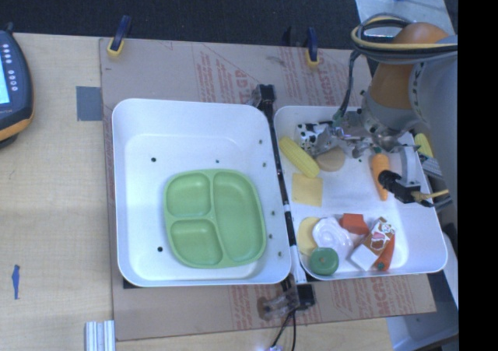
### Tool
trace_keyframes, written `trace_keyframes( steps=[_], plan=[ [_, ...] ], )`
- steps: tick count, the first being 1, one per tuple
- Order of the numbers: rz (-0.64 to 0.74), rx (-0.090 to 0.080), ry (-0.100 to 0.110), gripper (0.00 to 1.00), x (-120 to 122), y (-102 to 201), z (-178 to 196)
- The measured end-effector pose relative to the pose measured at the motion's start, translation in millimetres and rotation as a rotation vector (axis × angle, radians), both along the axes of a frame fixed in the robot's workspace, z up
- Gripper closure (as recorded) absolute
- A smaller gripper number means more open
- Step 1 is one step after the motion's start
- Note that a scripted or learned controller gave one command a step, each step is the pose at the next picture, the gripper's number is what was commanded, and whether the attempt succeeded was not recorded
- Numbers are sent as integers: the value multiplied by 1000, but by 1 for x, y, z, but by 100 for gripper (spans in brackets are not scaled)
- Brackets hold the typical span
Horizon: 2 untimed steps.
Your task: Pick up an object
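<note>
Wooden desk (pixel 62 209); the hand (pixel 342 138), its opening impossible to tell, should descend straight over the corn (pixel 299 157)

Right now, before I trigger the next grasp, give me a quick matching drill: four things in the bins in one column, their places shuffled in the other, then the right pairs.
Things:
1. green divided plastic tray
2. yellow toy corn cob
3. round green lid
4. orange toy carrot

Places:
A. near the front edge of the right bin
B. lying in the left bin
C. right part of the right bin, below the arm's wrist
D. far left part of the right bin, beside the divider between the bins

Pairs: 1-B, 2-D, 3-A, 4-C
</note>
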State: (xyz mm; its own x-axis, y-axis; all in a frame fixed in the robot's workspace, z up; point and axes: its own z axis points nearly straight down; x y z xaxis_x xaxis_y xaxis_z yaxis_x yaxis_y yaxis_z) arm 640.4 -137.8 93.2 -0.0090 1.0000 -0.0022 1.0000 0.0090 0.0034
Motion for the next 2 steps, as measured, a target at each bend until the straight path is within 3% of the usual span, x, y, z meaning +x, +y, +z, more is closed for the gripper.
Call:
trace_keyframes(
  steps=[1, 2],
  plan=[
    [-3, -6, 37, 0, 9, 32, -3],
    [0, -2, 34, 100, 11, 31, 10]
  ],
)
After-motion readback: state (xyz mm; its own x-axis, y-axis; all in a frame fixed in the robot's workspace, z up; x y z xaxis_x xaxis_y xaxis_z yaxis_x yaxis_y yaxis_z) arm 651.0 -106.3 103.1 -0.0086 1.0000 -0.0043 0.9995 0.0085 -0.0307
